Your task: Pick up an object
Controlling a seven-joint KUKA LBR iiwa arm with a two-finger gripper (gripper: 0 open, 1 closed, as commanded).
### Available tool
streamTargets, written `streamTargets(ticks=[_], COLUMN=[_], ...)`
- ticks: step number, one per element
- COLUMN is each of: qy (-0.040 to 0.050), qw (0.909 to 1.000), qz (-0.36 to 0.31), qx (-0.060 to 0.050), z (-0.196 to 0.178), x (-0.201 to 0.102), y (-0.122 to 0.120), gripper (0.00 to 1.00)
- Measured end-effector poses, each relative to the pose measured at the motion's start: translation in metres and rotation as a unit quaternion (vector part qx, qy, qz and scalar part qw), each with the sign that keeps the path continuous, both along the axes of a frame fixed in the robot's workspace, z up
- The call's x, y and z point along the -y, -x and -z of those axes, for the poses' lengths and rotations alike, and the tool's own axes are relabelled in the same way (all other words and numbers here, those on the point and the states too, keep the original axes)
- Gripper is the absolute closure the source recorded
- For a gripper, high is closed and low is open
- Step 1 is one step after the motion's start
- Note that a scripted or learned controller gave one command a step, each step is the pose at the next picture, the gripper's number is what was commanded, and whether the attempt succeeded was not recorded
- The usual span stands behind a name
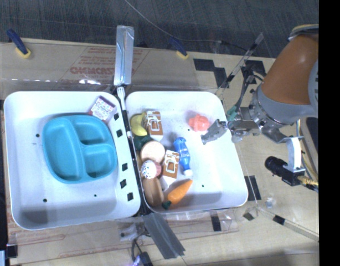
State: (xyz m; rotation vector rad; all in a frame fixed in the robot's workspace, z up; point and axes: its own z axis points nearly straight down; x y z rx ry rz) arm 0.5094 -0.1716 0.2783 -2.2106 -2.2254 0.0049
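Fingers (214,132) over right bin's (228,176) edge

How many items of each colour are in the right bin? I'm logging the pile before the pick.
Orange or pink: 2, carrot, pink lump
Yellow: 1
Blue: 1, bottle
Brown-and-white cartons: 2
Pale or tan: 3
Total: 9

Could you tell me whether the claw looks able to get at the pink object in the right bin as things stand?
Probably yes. The pink object lies by itself on bare bin floor near the right bin's far wall, apart from the clutter, and the claw hangs just beside it with nothing between them.
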Motion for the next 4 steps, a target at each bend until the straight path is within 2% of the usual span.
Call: streamTargets(ticks=[1, 2, 3, 4], qy=[0.0018, 0.0015, 0.0014, 0.0006], qw=[0.9995, 0.9994, 0.9994, 0.9962], qz=[-0.030, -0.034, -0.034, -0.087], qx=[0.012, 0.011, 0.011, 0.004], z=[0.163, 0.153, 0.154, 0.154], x=[-0.003, -0.004, -0.004, -0.046], y=[-0.013, -0.013, -0.013, -0.059], gripper=[0.00, 1.00, 0.00, 0.00])
